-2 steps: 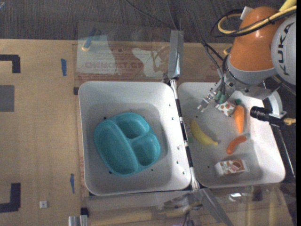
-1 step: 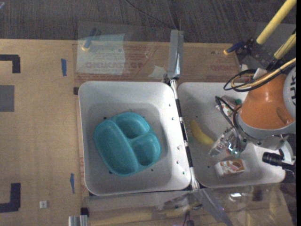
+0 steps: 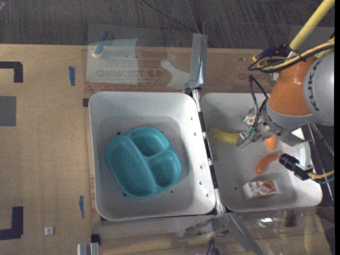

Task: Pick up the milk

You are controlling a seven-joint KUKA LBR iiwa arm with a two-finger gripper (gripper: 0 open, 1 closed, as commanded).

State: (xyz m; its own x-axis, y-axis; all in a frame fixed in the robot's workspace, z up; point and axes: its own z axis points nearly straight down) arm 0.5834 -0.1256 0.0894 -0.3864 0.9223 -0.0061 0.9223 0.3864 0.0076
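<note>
- Camera view, looking down: two white bins side by side, left bin and right bin.
- Milk lies on its side near the front of the right bin (a small carton, brownish and white), touching nothing else.
- Gripper sits over the middle of the right bin, below the arm with its orange band; whether it is open or closed I cannot tell.
- Milk lies well apart from the gripper, nearer the bin's front edge and a little to the right of it.
- Between them lies an orange carrot, tilted.
- Banana, yellow, lies just left of the gripper, near the bins' shared wall.
- Small white-and-red packet shows just behind the gripper.
- Teal plate with three compartments rests in the left bin.
</note>
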